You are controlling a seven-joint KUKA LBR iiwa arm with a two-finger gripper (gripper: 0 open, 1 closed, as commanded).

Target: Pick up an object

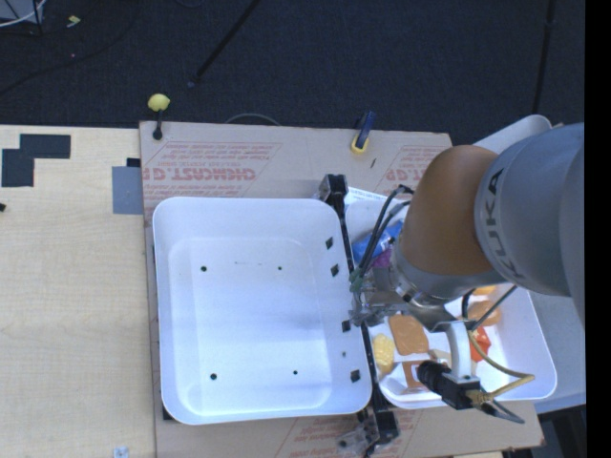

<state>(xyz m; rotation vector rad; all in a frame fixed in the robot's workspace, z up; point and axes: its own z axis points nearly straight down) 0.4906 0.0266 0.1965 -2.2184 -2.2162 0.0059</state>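
**Yellow piece just left of my grip**

White right bin (535,375) holds the clutter. My gripper (412,337) hangs low over a tan piece (409,333); the yellow piece (383,353) lies beside it, toward the divider. I cannot tell my grip's state.

Left bin (248,389) is showing smooth white plastic with a faint sheen; the right bin (535,375) is looking alike. Cardboard sheet (243,160) beneath is appearing matt brown with printed red lettering. Benchtop (72,332) is presenting pale matt wood. Arm (539,213) is showing smooth grey casing, its orange band (444,208) gleaming glossy.
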